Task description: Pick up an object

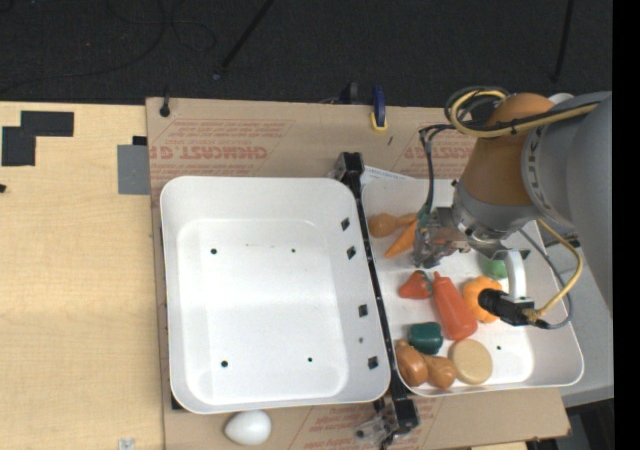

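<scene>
While the big grey arm with its orange band (520, 173) leans in from the right of the frame, it hangs low over the right-hand shallow white bin (560, 363), which makes sense, since that is where all the pickable pieces are heaped. The left-hand shallow white bin (190, 208), centre frame, sits alongside, probably as the drop-off side. Both rest on a brown cardboard sheet (240, 133) over the pale wooden tabletop (70, 268).

The gripper (432, 246) is down among the toys at the upper middle of the right bin; I cannot tell how it is set. Just left of it lies an orange carrot-shaped toy (392, 226), below it a red-orange plastic bottle (453, 308), likely the nearest candidates. A white egg-shaped object (247, 427) lies stray outside the bins, bottom centre.
</scene>
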{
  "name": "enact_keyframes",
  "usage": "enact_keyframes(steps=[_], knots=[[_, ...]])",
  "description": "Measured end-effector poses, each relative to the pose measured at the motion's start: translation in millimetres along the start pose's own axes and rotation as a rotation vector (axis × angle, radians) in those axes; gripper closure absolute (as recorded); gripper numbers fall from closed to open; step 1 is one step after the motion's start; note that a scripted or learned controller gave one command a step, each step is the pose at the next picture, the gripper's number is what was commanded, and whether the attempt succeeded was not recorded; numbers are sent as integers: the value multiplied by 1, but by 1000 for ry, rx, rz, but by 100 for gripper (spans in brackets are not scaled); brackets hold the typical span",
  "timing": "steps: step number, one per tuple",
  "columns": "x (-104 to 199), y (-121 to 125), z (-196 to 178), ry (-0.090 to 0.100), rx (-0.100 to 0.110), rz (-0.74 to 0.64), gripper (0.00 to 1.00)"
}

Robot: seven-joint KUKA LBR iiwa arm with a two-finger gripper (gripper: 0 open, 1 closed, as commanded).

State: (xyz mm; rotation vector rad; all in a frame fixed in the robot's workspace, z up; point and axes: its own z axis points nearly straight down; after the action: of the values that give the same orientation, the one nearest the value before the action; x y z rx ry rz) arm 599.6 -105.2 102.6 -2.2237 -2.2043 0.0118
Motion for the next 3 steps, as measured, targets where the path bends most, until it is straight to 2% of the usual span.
enact_keyframes(steps=[1, 2, 3], knots=[[0, 0, 0, 0, 0, 1, 0], [-2, -1, -8, 0, 3, 4, 100], [-1, -1, -8, 1, 3, 5, 0]])
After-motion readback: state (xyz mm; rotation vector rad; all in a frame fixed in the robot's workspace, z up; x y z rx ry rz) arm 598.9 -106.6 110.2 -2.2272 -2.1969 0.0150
